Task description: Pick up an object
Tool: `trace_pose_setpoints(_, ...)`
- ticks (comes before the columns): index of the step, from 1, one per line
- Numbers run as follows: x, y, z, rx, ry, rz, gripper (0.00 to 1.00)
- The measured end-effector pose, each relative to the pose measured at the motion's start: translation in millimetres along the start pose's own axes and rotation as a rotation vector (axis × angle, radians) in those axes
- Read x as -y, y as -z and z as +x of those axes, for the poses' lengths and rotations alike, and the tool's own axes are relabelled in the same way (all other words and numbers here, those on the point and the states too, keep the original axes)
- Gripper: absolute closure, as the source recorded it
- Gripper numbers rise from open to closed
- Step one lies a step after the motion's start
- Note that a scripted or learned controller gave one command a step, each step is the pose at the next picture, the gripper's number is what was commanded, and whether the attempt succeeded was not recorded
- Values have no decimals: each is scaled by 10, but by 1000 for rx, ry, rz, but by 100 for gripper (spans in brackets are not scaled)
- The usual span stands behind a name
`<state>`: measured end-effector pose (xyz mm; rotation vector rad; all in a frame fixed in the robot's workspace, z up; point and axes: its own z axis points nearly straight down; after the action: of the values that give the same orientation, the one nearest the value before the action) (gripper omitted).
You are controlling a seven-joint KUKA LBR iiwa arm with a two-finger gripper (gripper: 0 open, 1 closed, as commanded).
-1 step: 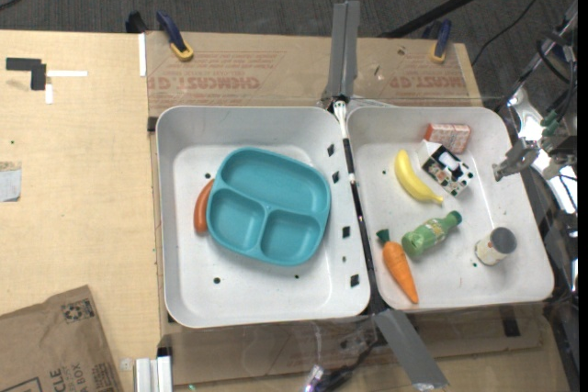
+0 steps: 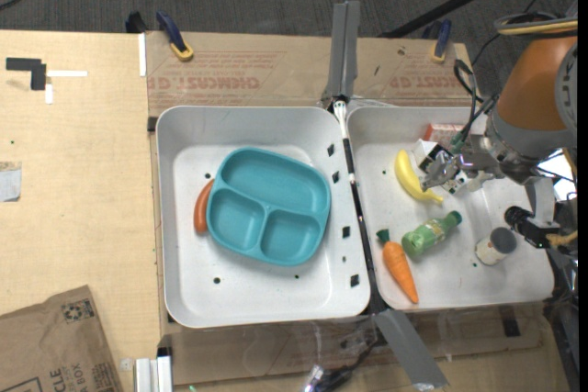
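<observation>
In the right bin (image 2: pixel 459 289) lie a yellow banana (image 2: pixel 410 177), a green bottle (image 2: pixel 429 234), an orange carrot (image 2: pixel 399 270) and a small grey-and-white cup-like object (image 2: pixel 495 247). My gripper (image 2: pixel 443 171) hangs at the banana's right side, just above the bin floor, with the arm's orange band behind it to the right. Nothing shows between its fingers. The left bin (image 2: pixel 175 197) holds a teal divided plate (image 2: pixel 268 207) with an orange sausage-shaped item (image 2: pixel 200 207) tucked against its left edge.
A grey divider post (image 2: pixel 344 50) stands at the back between the bins. Cables and the arm's body crowd the right bin's right side. Cardboard sheets and clamps (image 2: pixel 175 35) lie behind and left of the bins.
</observation>
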<state>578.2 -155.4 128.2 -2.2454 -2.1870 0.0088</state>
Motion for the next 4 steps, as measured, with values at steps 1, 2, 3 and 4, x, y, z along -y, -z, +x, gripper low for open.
trace_pose_setpoints(1, -709, 1032, -75, 3, 262, -5, 0)
trace_pose_setpoints(2, -808, 715, -282, 2, 272, -2, 0)
trace_pose_setpoints(3, -444, -247, -266, 4, 380, -12, 0)
trace_pose_setpoints(4, -446, -151, -279, 6, 376, -14, 100)
